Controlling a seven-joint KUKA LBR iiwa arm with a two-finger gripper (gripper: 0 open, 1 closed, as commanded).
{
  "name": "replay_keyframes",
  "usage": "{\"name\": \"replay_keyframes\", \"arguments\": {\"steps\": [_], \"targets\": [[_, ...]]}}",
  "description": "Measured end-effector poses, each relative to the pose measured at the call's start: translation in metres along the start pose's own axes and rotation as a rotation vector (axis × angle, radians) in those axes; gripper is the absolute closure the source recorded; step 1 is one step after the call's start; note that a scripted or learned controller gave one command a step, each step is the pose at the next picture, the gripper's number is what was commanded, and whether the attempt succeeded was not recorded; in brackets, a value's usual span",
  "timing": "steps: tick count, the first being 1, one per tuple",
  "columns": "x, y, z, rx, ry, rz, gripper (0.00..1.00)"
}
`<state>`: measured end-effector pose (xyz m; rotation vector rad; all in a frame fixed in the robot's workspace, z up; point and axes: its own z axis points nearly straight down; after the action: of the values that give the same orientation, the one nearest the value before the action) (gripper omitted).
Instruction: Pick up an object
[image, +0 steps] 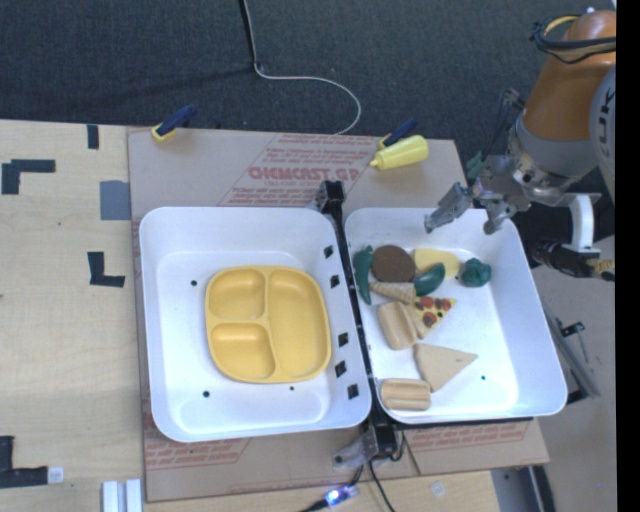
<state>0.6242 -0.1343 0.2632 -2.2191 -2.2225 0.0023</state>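
Note:
My gripper (467, 213) hangs over the far edge of the right bin (530, 330), its two fingers spread wide and nothing between them. Just below it in that bin lie toy foods: a brown round cookie (392, 263), a yellow piece (437, 262), a green piece (475, 271), a pizza slice (433, 312), a tan bread piece (396, 324), a tan wedge (443, 363) and a hot dog bun (405, 394). A dark green piece (361, 267) rests against the bin's left wall.
The left bin (170, 300) holds a yellow divided plate (267, 323). A yellow clamp (402, 152) and a blue-yellow clamp (172, 122) sit on the cardboard behind the bins. A cable runs across the dark floor at the back.

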Motion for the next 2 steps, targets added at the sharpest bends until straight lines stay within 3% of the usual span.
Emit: {"name": "replay_keyframes", "arguments": {"steps": [2], "targets": [[0.011, -0.003, 0.122, 0.007, 0.001, 0.0, 0.0]]}}
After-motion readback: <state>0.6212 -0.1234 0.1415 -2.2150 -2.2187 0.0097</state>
